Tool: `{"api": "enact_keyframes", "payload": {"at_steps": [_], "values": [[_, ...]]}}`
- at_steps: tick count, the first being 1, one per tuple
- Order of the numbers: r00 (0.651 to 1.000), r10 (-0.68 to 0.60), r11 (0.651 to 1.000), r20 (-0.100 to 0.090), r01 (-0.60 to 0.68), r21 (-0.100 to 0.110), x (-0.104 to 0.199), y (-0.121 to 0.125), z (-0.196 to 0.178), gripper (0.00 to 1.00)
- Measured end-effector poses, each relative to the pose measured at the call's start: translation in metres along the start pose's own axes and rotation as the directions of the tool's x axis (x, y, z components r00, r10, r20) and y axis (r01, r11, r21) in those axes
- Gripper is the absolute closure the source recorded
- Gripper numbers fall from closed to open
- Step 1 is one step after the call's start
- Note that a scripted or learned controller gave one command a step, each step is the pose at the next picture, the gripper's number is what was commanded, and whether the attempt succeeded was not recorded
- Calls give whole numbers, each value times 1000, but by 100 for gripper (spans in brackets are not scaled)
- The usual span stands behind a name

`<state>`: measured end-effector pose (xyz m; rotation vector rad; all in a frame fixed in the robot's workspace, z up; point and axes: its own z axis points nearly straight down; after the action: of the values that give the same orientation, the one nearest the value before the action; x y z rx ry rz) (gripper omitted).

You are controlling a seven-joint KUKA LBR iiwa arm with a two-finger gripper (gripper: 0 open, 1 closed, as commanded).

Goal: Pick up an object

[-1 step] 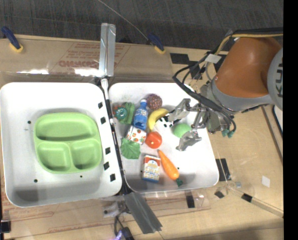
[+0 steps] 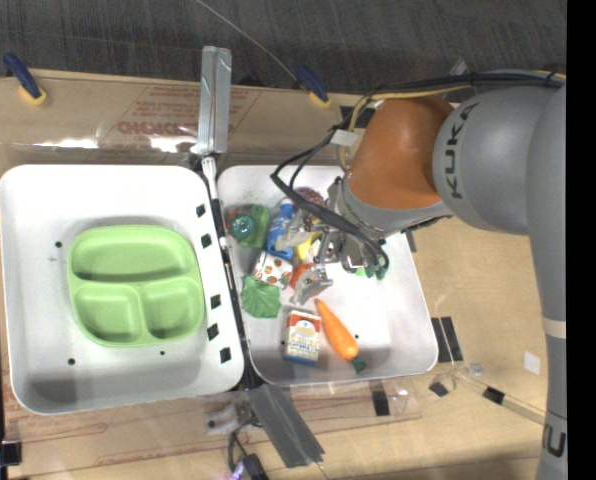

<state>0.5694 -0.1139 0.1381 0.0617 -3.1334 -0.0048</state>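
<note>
My arm reaches in from the right over the right bin (image 2: 403, 353), its orange band above the clutter. My pincer (image 2: 316, 264) hangs low among the things piled in the bin's upper left part, but I cannot tell how it stands; it is a tangle of metal and dark cable there, and nothing shows plainly in its grasp. Just below it lies the carrot (image 2: 336, 331), tilted, its green end pointing down-right. Beside the carrot, to the left, sits a small carton (image 2: 301, 337). A green leafy piece (image 2: 260, 297) lies against the bin's left wall, a teal round thing (image 2: 244, 227) farther up, and a blue packet (image 2: 281, 236) near it. The left bin (image 2: 28, 298) holds a green tray (image 2: 135, 282) with three compartments.
</note>
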Motion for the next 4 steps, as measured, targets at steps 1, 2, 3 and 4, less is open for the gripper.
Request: {"api": "enact_keyframes", "payload": {"at_steps": [1,2,3,4], "values": [[997,-75,997,5,75,2,-24,6,46,0],[1000,-1,1000,7,1,3,28,10,46,0],[960,-281,960,-1,281,5,-72,11,46,0],[958,-286,958,6,286,7,-75,13,34,100]]}}
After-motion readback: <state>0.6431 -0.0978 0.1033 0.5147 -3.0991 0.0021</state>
